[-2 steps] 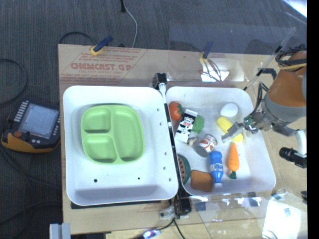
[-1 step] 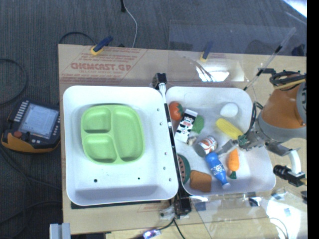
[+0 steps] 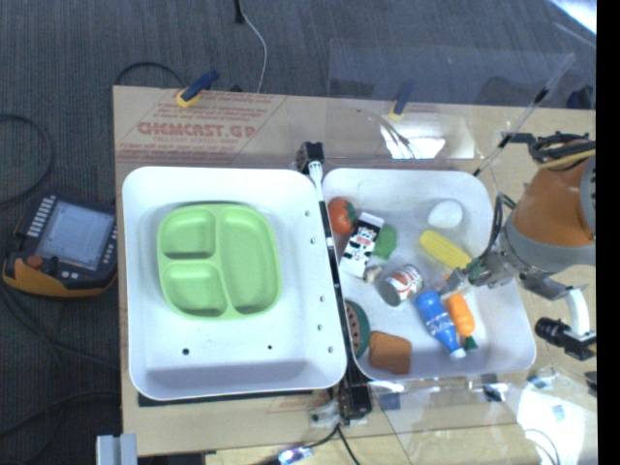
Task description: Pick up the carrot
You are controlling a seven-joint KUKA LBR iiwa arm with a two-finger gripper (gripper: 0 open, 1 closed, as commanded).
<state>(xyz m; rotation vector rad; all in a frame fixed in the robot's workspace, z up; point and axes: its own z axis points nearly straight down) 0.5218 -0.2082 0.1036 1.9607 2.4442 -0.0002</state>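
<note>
The carrot (image 3: 461,315) is a short orange piece with a green end, lying in the right bin (image 3: 504,356) toward its right side. A blue bottle (image 3: 437,323) lies against the carrot's left side. My gripper (image 3: 472,273) hangs just above and slightly right of the carrot's upper end, at the tip of the grey arm with its orange band (image 3: 550,209). Nothing is visibly held in it.
The right bin also holds a yellow corn cob (image 3: 445,250), a small can (image 3: 400,283), a white box (image 3: 363,244), a red tomato (image 3: 339,216), a brown bun (image 3: 390,352) and a white disc (image 3: 446,213). A green divided plate (image 3: 218,260) sits in the left bin (image 3: 145,356).
</note>
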